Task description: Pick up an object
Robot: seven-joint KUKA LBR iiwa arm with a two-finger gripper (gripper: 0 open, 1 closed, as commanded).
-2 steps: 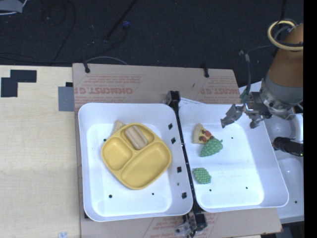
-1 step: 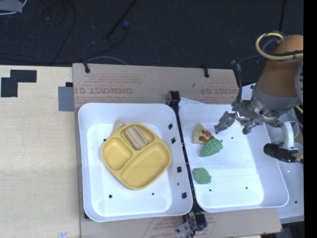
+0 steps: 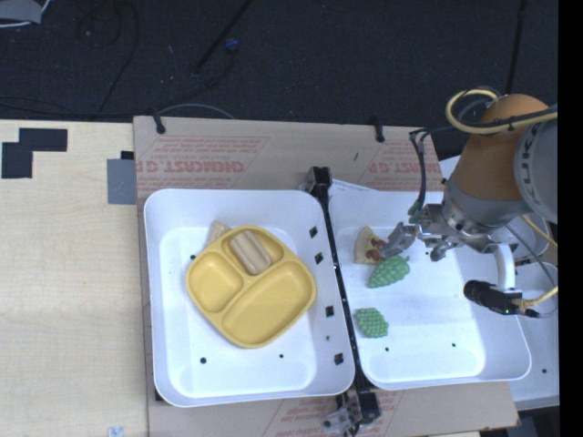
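Pale wood-grain bench (image 3: 64, 271) carries a cardboard sheet (image 3: 264, 153) on which two shallow white bins sit side by side. Nearest the camera, the left bin (image 3: 173, 353) holds a yellow divided plate (image 3: 260, 299) with a tan piece (image 3: 248, 250) in its 12 o'clock compartment.

In the right bin (image 3: 455, 353), a small green knobbly object (image 3: 371, 321) lies at about 8 o'clock. Just beyond it, a green grape-like cluster (image 3: 389, 270) and a yellowish wedge (image 3: 367, 244) lie close together at 10 o'clock.

The gripper (image 3: 398, 240) hangs over that pair, slanting in from 3 o'clock; whether it is wide or narrow I cannot tell.

The likely risk: with cluster and wedge so close, a closing grip may nudge one aside or catch only an edge, and the bumpy cluster could slip out.

Farther off, at 12 o'clock, dark carpet (image 3: 273, 44) with loose cables (image 3: 228, 35) fills the background.
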